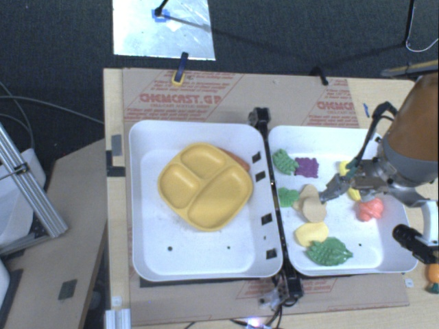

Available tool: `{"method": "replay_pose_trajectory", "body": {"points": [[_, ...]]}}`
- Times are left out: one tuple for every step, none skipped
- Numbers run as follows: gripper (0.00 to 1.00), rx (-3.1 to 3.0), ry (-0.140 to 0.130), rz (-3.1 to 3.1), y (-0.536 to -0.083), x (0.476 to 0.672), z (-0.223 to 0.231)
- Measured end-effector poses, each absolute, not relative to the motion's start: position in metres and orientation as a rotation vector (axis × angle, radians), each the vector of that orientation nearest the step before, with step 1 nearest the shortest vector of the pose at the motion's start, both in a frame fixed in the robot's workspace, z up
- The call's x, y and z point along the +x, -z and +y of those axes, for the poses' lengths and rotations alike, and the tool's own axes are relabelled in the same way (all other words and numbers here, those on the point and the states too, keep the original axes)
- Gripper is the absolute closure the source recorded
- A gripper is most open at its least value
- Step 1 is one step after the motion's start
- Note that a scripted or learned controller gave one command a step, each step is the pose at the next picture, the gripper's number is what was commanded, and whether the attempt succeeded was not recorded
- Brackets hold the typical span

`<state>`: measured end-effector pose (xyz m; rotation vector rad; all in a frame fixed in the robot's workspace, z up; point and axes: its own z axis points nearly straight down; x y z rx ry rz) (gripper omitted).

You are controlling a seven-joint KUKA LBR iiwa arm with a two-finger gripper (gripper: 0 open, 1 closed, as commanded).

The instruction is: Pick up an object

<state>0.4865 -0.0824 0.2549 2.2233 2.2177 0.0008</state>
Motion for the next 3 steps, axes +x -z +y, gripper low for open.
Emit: {"method": "replay_pose_trajectory", "body": {"points": [[0.00, 2.219, -0.002, 2.222, -0.2552, 0.4869, -0.0798], [0.00, 2.219, -0.002, 2.222, -0.2552, 0.4869, -0.0798], [0.00, 2.219, -0.002, 2.222, -0.2552, 0.4869, -0.0798]]}}
